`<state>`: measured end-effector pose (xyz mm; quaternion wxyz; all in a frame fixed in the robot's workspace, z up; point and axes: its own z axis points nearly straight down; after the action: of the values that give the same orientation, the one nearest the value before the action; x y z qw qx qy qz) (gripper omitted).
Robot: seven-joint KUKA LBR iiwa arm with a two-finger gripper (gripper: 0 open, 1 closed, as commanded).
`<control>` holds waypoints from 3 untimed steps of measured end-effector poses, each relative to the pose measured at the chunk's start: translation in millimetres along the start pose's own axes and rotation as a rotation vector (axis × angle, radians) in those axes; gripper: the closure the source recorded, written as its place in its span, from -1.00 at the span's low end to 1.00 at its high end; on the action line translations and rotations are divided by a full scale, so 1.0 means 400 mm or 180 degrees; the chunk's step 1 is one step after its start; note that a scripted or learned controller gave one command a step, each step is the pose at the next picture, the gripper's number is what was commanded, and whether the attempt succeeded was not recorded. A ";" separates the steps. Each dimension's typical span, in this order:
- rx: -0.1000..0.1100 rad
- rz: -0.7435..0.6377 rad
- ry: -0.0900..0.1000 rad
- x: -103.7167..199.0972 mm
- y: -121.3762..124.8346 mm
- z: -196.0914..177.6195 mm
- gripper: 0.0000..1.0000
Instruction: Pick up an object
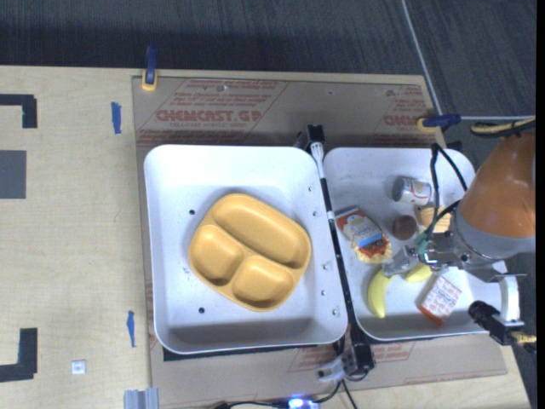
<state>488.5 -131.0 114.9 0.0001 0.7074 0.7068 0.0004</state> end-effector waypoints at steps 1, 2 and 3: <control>-0.0015 0.0002 -0.0005 0.000 0.004 -0.025 1.00; -0.0014 0.0002 -0.0005 0.000 0.003 -0.025 -1.00; -0.0009 -0.0002 -0.0003 0.093 -0.020 0.072 -1.00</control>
<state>480.5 -93.8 86.0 0.0014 0.7072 0.7070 0.0011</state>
